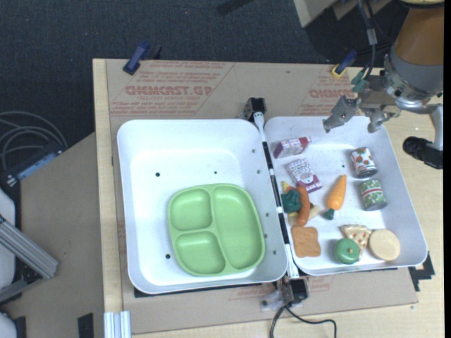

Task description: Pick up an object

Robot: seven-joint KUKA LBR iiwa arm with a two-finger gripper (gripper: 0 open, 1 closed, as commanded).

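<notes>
- The jaws (358, 115) hang open with nothing between them, above the far edge of the right bin (405, 189).
- An orange carrot (337, 191) lies mid-bin, between two cans (367, 178) and some packets (299, 162).
- Toy foods crowd the bin's near end: a slice (306, 241), a green round (347, 251), a cookie (385, 245).
- The left bin (141, 189) holds a green divided plate (214, 229).

Dark blue carpet floor (106, 20) around a brown bench (183, 90).

Bright, even light — slightly soft
</notes>
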